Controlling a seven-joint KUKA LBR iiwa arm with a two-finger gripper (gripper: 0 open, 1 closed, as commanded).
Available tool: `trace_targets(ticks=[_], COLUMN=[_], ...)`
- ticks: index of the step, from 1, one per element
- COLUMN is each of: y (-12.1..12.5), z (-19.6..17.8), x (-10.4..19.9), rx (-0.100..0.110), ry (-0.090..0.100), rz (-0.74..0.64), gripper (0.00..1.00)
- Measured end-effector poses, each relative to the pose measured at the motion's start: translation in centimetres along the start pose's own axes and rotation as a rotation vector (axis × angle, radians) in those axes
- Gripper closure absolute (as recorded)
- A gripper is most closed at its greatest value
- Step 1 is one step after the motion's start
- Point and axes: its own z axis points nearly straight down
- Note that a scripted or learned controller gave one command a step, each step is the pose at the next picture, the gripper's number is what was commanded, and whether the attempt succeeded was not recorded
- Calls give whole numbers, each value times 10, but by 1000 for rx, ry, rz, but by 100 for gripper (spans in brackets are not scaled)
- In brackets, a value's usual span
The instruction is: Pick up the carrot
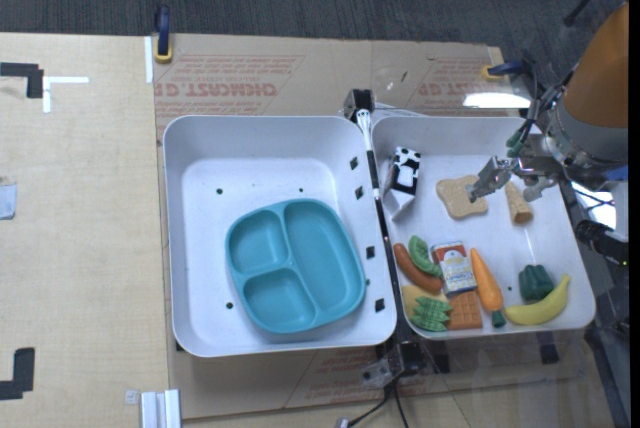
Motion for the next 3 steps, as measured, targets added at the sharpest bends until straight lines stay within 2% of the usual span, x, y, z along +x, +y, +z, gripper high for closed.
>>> trace_targets(ticks=[1, 2, 3], y=[-60, -58, -58], z=[119, 109, 109], x=[-8, -9, -9], rx=[-6, -12, -11], ry=[0, -1, -1], rz=[-118, -111, -111], gripper=[0, 100, 0])
